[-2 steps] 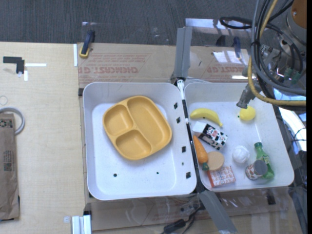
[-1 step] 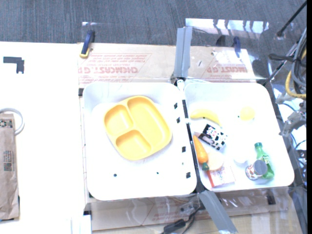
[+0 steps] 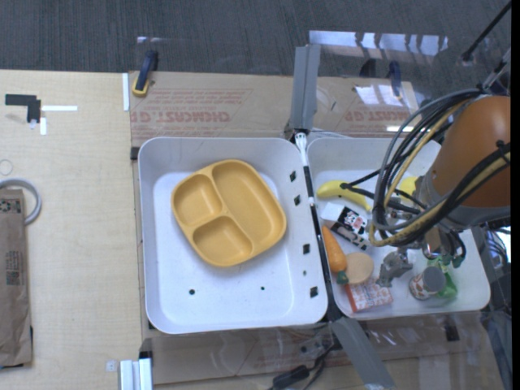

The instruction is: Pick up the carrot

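Observation:
The carrot [image 3: 333,250] is a short orange piece lying along the left wall of the right bin [image 3: 479,299], its tip pointing up and left. The arm, with its orange band [image 3: 478,149] and a bundle of black and yellow cables, reaches over the right bin from the right. My gripper [image 3: 396,266] hangs low in that bin, to the right of the carrot and apart from it, with a tan round piece [image 3: 359,265] between them. Nothing shows as held.
The left bin [image 3: 154,242] holds a yellow divided plate [image 3: 229,212]. Crowded around the carrot in the right bin are a banana [image 3: 345,190], a black-and-white packet [image 3: 351,222], a red-and-white packet [image 3: 367,296] and a green-topped item [image 3: 432,283].

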`<state>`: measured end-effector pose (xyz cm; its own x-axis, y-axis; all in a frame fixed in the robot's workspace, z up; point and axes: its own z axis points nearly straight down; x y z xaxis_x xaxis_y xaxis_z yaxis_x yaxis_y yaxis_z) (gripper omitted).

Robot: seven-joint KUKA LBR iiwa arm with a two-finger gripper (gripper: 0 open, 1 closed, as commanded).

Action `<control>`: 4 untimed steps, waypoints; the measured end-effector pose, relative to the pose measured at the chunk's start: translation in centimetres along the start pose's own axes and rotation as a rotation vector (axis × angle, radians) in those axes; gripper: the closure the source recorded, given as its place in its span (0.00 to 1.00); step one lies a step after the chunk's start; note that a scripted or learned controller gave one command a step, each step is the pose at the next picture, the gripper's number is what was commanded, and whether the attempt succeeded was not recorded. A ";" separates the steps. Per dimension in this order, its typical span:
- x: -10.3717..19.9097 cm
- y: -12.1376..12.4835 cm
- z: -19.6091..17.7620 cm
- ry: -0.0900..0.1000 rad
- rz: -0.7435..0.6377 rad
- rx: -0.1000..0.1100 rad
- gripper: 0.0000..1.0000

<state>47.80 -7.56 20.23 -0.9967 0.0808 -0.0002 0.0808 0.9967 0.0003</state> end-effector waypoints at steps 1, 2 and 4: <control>-0.5 -5.5 -24.0 0.000 -0.011 0.001 0.00; -1.3 -14.6 -24.0 -0.003 -0.236 0.002 0.00; -1.8 5.4 -24.0 -0.003 -0.635 0.000 0.00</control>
<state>49.99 -2.37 44.20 -0.8504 -0.5262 -0.0029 -0.5262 0.8504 -0.0008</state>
